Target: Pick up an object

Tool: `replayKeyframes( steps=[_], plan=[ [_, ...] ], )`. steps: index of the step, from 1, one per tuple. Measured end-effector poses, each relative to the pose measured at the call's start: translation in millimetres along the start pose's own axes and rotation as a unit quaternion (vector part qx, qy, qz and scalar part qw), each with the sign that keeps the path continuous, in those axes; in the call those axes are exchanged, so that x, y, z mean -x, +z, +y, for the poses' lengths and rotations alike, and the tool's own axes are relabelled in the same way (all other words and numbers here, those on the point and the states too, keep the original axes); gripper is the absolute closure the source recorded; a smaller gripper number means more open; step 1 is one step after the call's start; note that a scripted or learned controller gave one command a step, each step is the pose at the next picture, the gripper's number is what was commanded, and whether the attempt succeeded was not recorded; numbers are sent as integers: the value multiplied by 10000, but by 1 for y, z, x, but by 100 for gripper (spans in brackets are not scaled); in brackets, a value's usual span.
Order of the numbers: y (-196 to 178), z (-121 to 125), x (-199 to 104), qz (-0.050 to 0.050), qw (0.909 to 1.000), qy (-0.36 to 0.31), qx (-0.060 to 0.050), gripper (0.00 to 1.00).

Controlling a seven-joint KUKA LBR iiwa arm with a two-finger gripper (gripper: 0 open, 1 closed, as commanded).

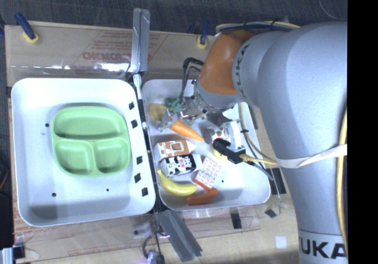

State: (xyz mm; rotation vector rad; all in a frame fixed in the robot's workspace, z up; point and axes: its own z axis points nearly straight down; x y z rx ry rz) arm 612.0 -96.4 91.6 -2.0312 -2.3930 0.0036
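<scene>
The right bin (255,191) holds a pile of play food: an orange carrot (186,131), a yellow banana (176,186), a red sausage (202,198), a brown-and-white box (175,148), a black-and-white carton (179,164), a red-checked packet (207,174) and a pale round piece (156,113). My gripper (188,107) reaches down into the far end of this bin, just above the carrot and beside a small green item (173,103). The arm's bulk hides much of the bin's right side.
The left bin (23,139) carries a green divided tray (91,140). A metal divider (140,41) stands between the bins at the back. Blue clamps (26,26) hold the bench's far edge. A black and yellow cable (233,153) runs across the right bin.
</scene>
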Motion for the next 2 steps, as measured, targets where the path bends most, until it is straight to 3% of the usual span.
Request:
replayKeyframes(
  steps=[1, 2],
  plan=[
    [-10, 0, 0, -1, 10000, -22, -11, 100],
    [-148, 55, -59, -4, 9992, -400, 19, 100]
  ],
)
